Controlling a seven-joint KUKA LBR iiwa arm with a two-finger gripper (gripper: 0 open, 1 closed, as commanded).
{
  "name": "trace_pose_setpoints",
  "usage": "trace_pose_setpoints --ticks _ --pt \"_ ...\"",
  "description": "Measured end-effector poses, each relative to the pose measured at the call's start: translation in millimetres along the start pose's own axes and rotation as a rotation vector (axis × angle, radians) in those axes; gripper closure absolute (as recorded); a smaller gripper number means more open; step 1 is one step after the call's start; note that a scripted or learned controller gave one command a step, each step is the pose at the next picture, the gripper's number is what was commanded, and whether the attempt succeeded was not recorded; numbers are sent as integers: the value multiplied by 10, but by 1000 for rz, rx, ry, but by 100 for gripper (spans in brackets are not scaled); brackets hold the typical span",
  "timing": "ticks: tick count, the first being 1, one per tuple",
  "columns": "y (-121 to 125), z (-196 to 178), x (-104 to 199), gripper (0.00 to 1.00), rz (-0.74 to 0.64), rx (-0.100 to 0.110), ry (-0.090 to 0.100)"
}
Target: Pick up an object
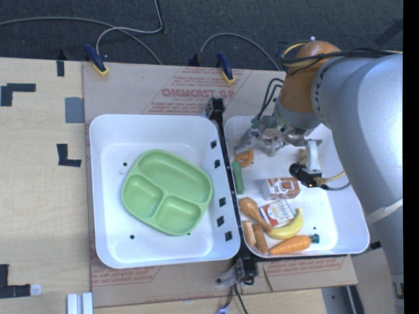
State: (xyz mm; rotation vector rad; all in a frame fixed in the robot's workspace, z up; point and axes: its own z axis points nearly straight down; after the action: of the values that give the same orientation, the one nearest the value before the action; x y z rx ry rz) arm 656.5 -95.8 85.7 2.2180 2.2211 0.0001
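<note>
Reaching in from the right, the grey arm with the orange wrist band (304,77) hangs its two-finger gripper (249,150) over the upper left corner of the right-hand shallow white bin (347,231). Whether the gripper is wide or narrow cannot be told from this slanted view. A small orange toy piece (245,156) lies right at the gripper tip, close against the bin's left wall; whether it is gripped or merely lies beneath cannot be decided.

This piece is judged light, rigid and smooth-skinned, hence liable to slip; a grasp across its narrow middle seems best. The nearby wall leaves little room for a finger on that side.

Other contents of the same bin lie lower down:
- a slim green stick-shaped item (238,178), just below the orange piece and along the wall;
- a small red-and-white carton (282,187) and a flat red-and-white packet (276,211), probably light and crushable;
- a yellow plastic banana (290,226) and an orange plastic carrot (290,244), touching near the lower edge;
- a brown, elongated toy food item (251,209) with a similar orange-brown one just below it.

The left-hand white bin (105,136) bears a pale green compartmented plastic plate (166,191), well apart from the gripper and no obstacle.
</note>
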Motion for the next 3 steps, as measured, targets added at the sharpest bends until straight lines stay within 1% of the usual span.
trace_pose_setpoints --ticks 1,2,3 --pt "56 2 11 0 0 1 1" --pt "-10 -1 -50 0 0 0 0" --pt "-217 -4 6 0 1 -1 0"
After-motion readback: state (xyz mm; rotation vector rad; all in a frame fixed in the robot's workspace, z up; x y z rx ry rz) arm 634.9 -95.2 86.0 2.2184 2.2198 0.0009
